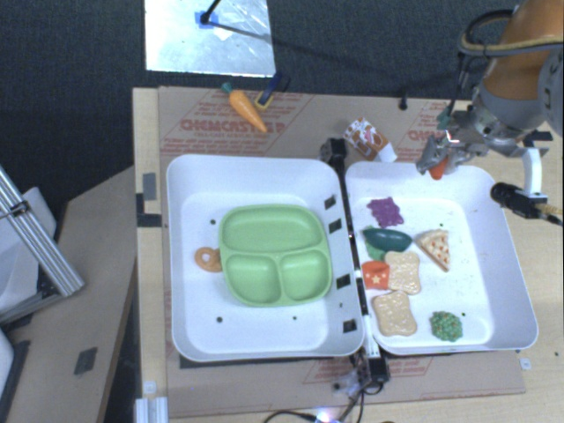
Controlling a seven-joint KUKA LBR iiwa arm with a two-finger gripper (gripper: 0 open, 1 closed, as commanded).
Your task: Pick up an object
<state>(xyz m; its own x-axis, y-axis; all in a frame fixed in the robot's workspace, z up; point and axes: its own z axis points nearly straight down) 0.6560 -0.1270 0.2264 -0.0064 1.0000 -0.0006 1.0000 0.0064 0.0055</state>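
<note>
Gripper hung over right bin's far rim, fingers clamped on small orange-red object, lifted clear of bin floor. Green tray sat in left bin.

Toy carrot on cardboard behind the bins, small packet beside it, foil sheet farther back
</note>
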